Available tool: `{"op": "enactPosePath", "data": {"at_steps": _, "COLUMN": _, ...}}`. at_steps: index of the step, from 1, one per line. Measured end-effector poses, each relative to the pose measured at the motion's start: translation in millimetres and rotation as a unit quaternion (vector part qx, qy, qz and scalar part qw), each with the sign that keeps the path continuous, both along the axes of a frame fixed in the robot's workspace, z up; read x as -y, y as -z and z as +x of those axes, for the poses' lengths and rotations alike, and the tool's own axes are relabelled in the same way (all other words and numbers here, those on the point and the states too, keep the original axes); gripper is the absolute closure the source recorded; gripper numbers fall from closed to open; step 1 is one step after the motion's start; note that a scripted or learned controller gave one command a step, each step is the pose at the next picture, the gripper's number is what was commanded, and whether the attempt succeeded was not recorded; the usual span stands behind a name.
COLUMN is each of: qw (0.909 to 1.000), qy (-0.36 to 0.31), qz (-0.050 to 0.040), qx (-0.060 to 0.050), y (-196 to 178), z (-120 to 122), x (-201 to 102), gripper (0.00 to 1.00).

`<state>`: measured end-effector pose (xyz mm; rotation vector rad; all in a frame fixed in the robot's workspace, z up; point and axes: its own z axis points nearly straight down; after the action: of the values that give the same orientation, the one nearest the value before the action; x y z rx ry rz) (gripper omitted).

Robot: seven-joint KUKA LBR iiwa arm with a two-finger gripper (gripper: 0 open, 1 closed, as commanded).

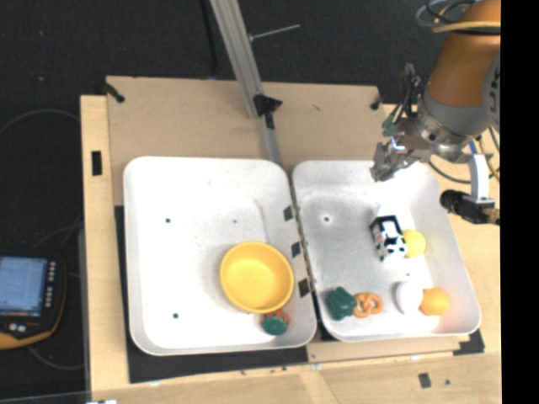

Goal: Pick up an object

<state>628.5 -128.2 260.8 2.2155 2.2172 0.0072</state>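
The grey two-finger gripper (385, 168) hangs over the right white bin (337, 194)'s far edge; whether it is open I cannot tell. A small black-and-white block (386, 237) lies well below it, mid-bin, beside a yellow ball (413, 243).

A single fixed camera looks down at a slant from above the pale wooden bench (194, 120), far enough off to take in both bins whole. The left shallow white plastic bin (168, 192) and the right shallow white plastic bin (337, 192) lie side by side across the middle. The bench's far edge sits high, its near edge low. The grey arm with an orange band (461, 74) enters from the right, over the right bin's far right corner.
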Motion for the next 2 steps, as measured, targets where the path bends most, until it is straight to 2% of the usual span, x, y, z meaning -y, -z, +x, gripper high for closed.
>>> {"op": "enactPosePath", "data": {"at_steps": 1, "qw": 1.0000, "qy": -0.001, "qz": 0.0007, "qx": -0.002, "y": -28.1, "z": 1.0, "x": 0.7, "gripper": 1.00}}
{"op": "enactPosePath", "data": {"at_steps": 2, "qw": 1.0000, "qy": -0.003, "qz": 0.0010, "qx": -0.004, "y": -14.2, "z": 2.6, "x": -53.8, "gripper": 1.00}}
